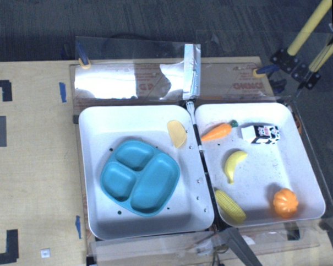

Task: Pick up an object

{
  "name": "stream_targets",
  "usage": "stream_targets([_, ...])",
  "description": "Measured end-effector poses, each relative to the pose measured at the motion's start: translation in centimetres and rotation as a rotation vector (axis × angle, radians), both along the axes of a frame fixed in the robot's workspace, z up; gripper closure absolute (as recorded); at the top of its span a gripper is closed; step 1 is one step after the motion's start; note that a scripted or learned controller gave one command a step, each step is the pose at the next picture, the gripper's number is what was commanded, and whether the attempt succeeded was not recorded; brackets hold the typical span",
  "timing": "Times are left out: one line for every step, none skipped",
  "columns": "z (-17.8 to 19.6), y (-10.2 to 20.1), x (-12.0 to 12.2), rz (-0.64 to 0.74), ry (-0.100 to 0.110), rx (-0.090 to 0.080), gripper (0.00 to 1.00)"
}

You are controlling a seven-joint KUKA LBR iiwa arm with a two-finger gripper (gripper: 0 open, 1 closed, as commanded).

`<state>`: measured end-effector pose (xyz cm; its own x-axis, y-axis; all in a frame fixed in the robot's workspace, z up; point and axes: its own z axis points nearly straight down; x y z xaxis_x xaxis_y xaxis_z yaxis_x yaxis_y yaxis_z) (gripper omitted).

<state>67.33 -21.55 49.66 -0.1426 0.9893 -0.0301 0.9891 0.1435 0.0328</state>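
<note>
Evenly and fairly brightly lit from above, with a cool bluish cast over the whole view. Strongest glare on the clear panel [132, 81] behind the bins, washed to a white sheen that hides most of the print beneath. Milder sheen on the floor of the left bin [94, 124] and the right bin [300, 168], both near overexposure. Soft, short shadows hugging the blue tray [140, 176], the banana [234, 164] and the pumpkin [285, 202], falling slightly downward in the view. Dark, low-contrast floor along the top edge. Overall softness and mild compression blur; small print on the carton [261, 134] unreadable. Slight slant, no marked bending at the edges.
</note>
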Motion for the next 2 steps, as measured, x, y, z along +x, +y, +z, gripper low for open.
stream_targets([1.2, 0.1, 0.1, 0.003, -0.006, -0.005, 1.00])
stream_targets([2.4, 0.3, 0.2, 0.005, -0.012, -0.010, 1.00])
